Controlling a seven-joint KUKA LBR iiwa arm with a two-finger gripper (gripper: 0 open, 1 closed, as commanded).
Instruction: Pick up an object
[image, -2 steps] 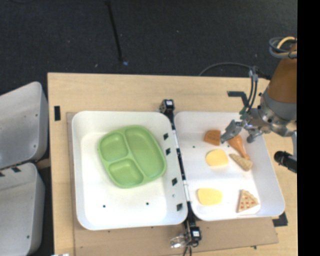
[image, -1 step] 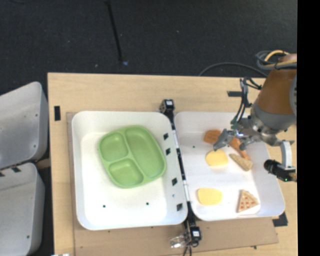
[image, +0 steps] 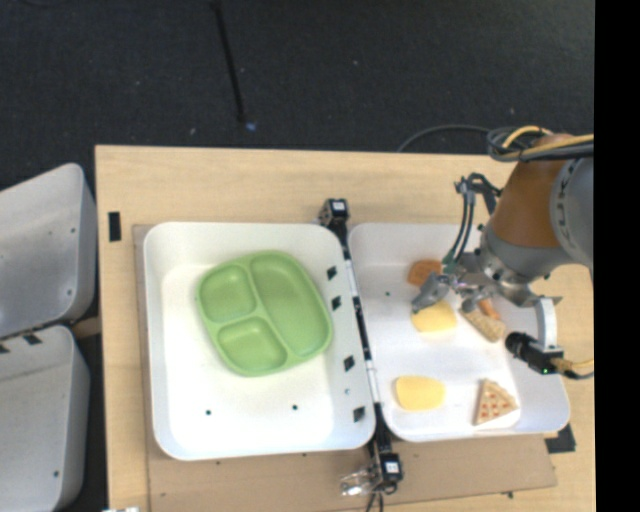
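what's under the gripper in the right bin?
The gripper sits over a yellow piece, with an orange piece behind and a tan piece beside it. Whatever lies directly beneath the wrist is covered.

Wooden bench (image: 220, 185) under two bins (image: 165, 330)

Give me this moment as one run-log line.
claw low in right bin, over yellow chunk | nothing seen held | pizza slice, second yellow piece loose | green divided plate in left bin
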